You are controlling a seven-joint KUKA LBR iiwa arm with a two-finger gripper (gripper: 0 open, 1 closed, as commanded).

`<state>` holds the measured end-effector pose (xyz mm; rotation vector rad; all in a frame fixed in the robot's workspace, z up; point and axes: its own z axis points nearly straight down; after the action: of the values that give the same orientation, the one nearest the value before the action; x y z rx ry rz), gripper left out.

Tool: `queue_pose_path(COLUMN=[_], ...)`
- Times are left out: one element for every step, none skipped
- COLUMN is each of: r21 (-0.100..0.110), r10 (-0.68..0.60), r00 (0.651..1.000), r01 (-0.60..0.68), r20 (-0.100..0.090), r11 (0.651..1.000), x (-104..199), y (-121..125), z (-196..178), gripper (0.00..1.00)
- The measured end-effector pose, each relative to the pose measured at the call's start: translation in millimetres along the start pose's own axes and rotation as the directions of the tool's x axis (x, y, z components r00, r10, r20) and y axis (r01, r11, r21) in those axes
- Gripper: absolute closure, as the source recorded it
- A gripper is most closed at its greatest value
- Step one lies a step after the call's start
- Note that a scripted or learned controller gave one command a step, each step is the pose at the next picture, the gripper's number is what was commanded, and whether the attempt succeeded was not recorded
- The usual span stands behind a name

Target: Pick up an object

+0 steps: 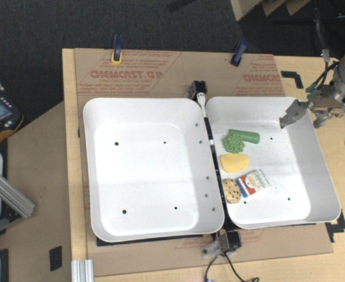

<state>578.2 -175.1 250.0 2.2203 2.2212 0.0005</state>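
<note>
The claw [304, 115] is seen at three o'clock, over the right bin's [313, 157] upper edge, spread wide and holding nothing. At that bin's nine o'clock side lie a green toy [241, 138], a yellow piece [234, 163] and a cookie packet [246, 186], near one another.

The arm [342, 81] reaches in from the right edge of the view, its wrist low and angled leftward. The gripper [304, 115] hangs at its end with two grey fingers [291, 115] spread apart, nothing between them
</note>
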Motion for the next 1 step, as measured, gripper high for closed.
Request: queue_pose_path(r21=[-0.012], r10=[0.000], r00=[1.000], r01=[0.000], r20=[0.004], r11=[1.000], x=[2.7], y=[-45.6], z=[-108.9], gripper=[0.00])
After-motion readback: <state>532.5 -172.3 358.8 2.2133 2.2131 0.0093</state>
